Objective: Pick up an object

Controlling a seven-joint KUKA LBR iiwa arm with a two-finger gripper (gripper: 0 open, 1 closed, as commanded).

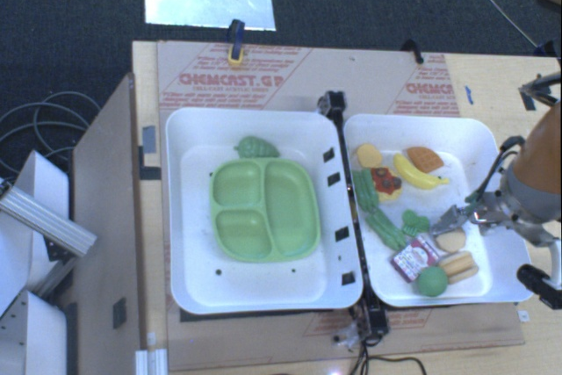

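The right bin (481, 136) holds several toy foods: a yellow banana (420, 173), an orange pastry (426, 158), a yellow round piece (370, 156), a red piece (385, 180), a long green pod (376, 211), a green floret (414, 221), a pink packet (414, 258), a green ball (431, 281), a bread roll (461, 264) and a beige disc (451, 240). My gripper (455, 217) reaches in from the right and hangs low just above the beige disc, beside the floret. Nothing is visibly held in it.
The left bin (189, 189) carries a green divided plate (263, 211) with a green leafy piece (256, 148) at its far edge. A black clamp strip (344, 198) joins the two bins. The arm's orange band (543, 155) sits over the right bin's right rim.
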